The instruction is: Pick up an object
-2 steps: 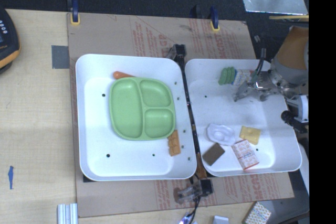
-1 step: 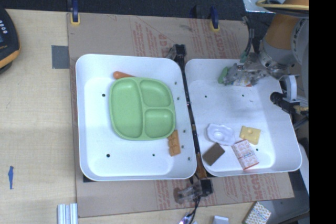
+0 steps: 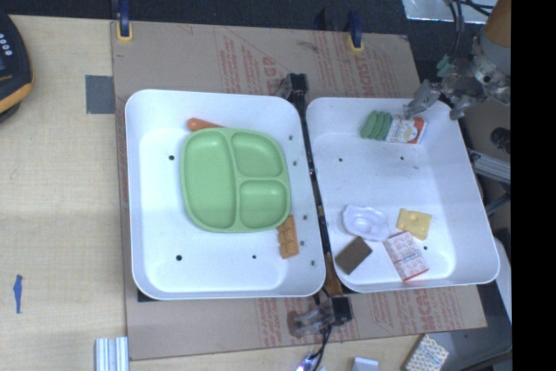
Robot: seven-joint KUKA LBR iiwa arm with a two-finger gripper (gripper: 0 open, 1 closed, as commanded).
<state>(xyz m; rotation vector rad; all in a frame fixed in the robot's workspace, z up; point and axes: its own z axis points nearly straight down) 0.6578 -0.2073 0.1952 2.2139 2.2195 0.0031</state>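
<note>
My gripper hovers over the far right corner of the right bin, open, with nothing between its fingers. Just left of it and below lie a small white and red packet and a green pod-like object, touching each other. Near the bin's front sit a white crumpled item, a yellow wedge, a brown block and a red and white box. The left bin holds a green divided plate, an orange carrot behind it and a brown cracker.
Both bins rest on a cardboard sheet clamped at its far edge. A black clip sits between the bins at the back. Cables and arm hardware crowd the upper right. A dark device lies at the far left.
</note>
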